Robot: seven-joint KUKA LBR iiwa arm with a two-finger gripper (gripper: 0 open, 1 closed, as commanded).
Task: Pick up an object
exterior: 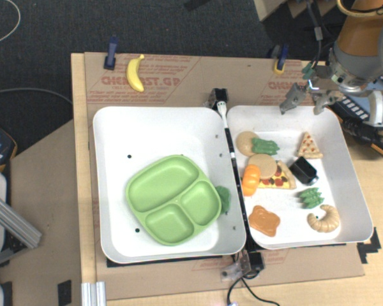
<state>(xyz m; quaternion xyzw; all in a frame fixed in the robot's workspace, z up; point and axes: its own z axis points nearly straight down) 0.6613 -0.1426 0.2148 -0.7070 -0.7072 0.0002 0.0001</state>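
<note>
Overhead, slanted view: two shallow white bins side by side on a cardboard-covered bench
Arm: grey with orange band, reaching in from the right, wrist over the far right corner of the right bin (354, 190)
Gripper (304, 101): above the far rim of the right bin, fingers spread wide, nothing between them
Left finger tip: hanging near the bin's far edge, apart from all the toy food
Right bin contents: small play-food pieces, loosely clustered
Pizza slice (309, 146): far right, lying flat, nearest the gripper
Black block (303, 169): just beside that slice, toward the near side
Cookie (246, 143): far left of the bin, touching a green leafy piece (265, 147)
Second pizza slice (276, 178): centre, partly under a tan round piece (262, 165)
Orange carrot-like piece (250, 179): against the left wall
Green vegetable (311, 197): right of centre
Croissant (323, 218): near right corner
Orange-brown piece (264, 220): near left, lying flat
Left bin (108, 171): holds a green divided plate (173, 199), tilted diagonally; small green item (224, 198) at its right edge
Banana (136, 72): on the cardboard beyond the left bin, well apart from both bins
Blue clamps (110, 53): on the far edge of the cardboard
</note>
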